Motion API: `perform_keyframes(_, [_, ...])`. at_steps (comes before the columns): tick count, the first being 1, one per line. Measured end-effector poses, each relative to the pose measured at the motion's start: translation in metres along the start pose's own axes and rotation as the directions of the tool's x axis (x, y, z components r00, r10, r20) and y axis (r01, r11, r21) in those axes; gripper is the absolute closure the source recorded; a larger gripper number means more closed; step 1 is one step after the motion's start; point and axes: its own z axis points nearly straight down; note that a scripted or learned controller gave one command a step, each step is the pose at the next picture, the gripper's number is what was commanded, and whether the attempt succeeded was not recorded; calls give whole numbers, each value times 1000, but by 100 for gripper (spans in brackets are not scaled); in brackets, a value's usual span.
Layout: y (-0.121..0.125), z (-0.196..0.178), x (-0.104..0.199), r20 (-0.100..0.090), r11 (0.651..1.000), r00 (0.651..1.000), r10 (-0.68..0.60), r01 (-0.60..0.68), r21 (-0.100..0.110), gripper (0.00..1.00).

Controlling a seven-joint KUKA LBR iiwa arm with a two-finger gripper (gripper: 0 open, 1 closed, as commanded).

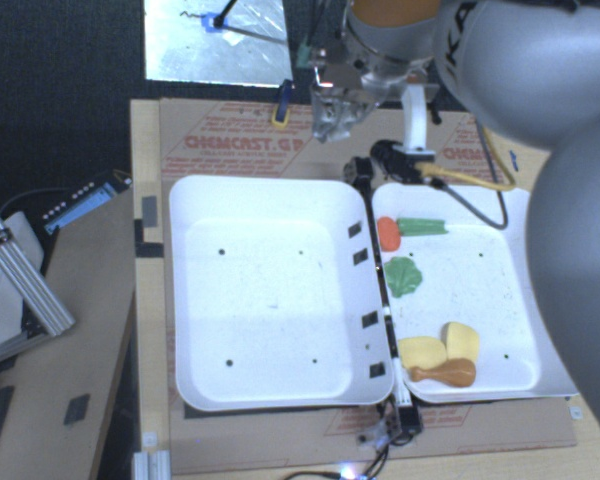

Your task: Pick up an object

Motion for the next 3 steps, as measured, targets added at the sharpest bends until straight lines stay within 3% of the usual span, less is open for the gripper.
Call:
perform_keyframes(1, [11, -82, 43, -4, 1000, 1000, -3, 3, -7, 100])
perform_keyframes(2, [14, -60, 9, 1, 1000, 1000, 7, -7, 3, 100])
perform_keyframes(3, [16, -41, 0, 0, 1000, 1000, 5, -5, 3, 100])
